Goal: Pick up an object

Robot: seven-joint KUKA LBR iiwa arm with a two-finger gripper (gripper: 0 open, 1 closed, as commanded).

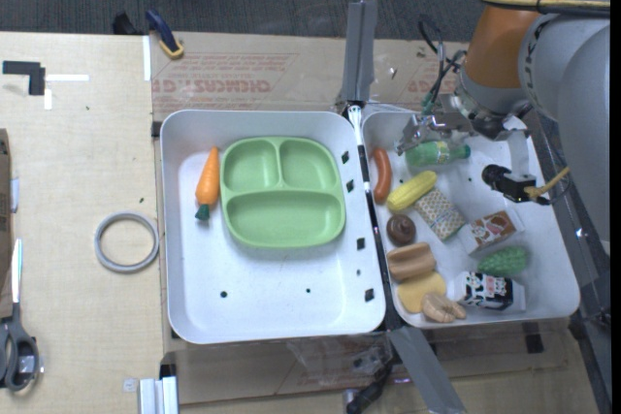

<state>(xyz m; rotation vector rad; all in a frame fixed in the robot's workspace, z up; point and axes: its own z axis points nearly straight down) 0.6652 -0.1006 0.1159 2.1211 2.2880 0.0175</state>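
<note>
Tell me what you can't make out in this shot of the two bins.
- Claw, camera view: too small and cluttered against the green bottle to tell whether it grips anything.
- Milk carton, camera view: print too small to read.
- Scissors, camera view: cut off by the left edge.
- Arm, camera view: cut off by the right edge.

On the bench left of the bins lies a ring of tape, flat and well apart from the bin wall. Scissors lie at the left edge below it, partly cut off. A blue and yellow clamp, or something like it, sits at the top edge of the cardboard sheet.
</note>
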